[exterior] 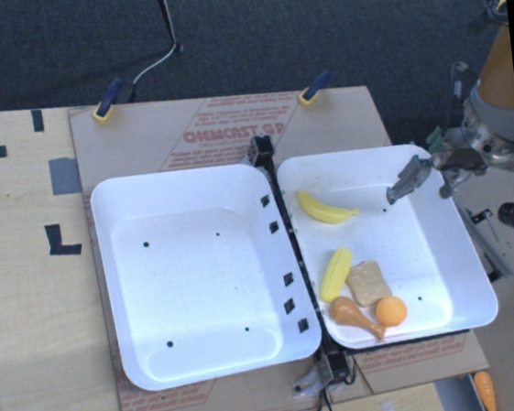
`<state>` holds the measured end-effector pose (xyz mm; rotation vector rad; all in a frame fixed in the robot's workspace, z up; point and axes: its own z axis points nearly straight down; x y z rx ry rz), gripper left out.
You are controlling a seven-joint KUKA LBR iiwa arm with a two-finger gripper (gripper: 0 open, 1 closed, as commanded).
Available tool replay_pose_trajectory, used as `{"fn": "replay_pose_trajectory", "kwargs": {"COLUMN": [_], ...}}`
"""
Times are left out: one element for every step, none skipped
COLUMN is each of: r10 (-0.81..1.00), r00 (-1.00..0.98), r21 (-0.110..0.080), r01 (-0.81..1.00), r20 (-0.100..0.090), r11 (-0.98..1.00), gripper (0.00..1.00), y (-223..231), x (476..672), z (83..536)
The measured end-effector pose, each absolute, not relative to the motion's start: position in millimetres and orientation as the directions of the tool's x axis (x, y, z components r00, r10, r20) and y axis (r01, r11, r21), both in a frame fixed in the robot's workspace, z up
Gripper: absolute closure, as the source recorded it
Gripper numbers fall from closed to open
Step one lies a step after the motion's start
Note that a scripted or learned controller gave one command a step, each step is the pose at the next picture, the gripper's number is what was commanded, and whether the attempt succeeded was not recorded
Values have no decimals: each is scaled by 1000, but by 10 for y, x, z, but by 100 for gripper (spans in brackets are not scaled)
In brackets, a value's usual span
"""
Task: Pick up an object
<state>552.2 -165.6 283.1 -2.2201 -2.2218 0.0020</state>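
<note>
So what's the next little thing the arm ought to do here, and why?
Probably swing the hand left and down toward the banana. The hand sits open over the right bin's far right edge with nothing between its fingers, and the banana lies alone near it, apart from the corn, bread, drumstick and orange bunched at the front.

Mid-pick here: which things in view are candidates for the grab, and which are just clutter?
For the job:
banana
corn cob
bread slice
drumstick
orange
tool, open above the right bin

Lying about:
left bin
clamps
cable
</note>
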Motion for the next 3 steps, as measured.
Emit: {"fn": "replay_pose_trajectory", "kwargs": {"r10": [1000,1000,1000], "r00": [-3,0,-6], "r21": [-9,-12,12], "r01": [1000,1000,1000], "r20": [3,4,-1], "r11": [3,0,6], "gripper": [0,0,0], "y": [-1196,-1035,-717], "x": [5360,4863,5480], "z": [2011,954,2162]}}
